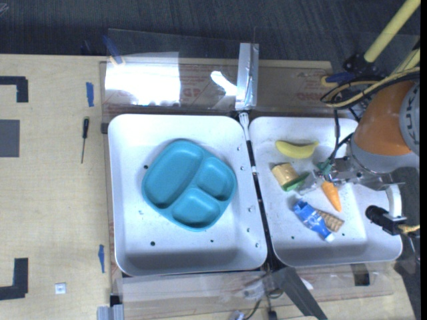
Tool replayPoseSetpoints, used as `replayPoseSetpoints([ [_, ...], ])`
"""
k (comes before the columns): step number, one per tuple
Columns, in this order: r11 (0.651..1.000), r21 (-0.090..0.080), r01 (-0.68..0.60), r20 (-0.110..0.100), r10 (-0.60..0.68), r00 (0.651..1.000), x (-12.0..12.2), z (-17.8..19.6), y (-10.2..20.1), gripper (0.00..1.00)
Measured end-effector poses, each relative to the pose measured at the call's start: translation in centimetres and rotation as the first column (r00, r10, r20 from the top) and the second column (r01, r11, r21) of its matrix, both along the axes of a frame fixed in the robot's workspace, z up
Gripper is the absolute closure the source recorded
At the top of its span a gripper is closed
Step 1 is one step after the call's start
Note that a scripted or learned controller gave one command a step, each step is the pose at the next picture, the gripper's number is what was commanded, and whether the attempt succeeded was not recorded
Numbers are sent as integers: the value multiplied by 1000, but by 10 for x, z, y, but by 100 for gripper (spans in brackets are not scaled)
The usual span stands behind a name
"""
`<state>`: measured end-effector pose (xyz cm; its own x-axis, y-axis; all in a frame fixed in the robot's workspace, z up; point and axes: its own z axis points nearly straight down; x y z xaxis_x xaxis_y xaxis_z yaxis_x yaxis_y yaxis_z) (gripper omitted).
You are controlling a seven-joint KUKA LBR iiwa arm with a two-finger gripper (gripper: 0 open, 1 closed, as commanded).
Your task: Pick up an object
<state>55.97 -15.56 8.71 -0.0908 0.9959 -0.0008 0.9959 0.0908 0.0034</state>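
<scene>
Four small items crowd the right bin (373, 245); jaws (327, 172), state hidden, hover at the carrot's (331, 195) twelve o'clock, best descending squarely over it.

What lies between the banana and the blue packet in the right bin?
In the camera view, a yellow block with a green piece beside it lies between the banana and the blue packet.

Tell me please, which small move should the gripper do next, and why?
Probably a short descent onto the carrot. The gripper sits right above the carrot's top end in the right bin, nothing shows between its fingers, and the banana lies further away.
</scene>
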Motion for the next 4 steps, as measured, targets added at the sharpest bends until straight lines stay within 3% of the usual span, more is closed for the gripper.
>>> replayPoseSetpoints([
  [1, 1000, -2, 1, 7, -1, 1000, 2, 12, 0, 100],
  [2, 998, -1, -67, 0, 67, 998, 10, 31, -14, 100],
  [3, 996, 3, 85, 1, -85, 996, 27, 99, 77, 100],
  [4, 994, 2, 114, 0, -114, 994, 57, 126, 109, 100],
])
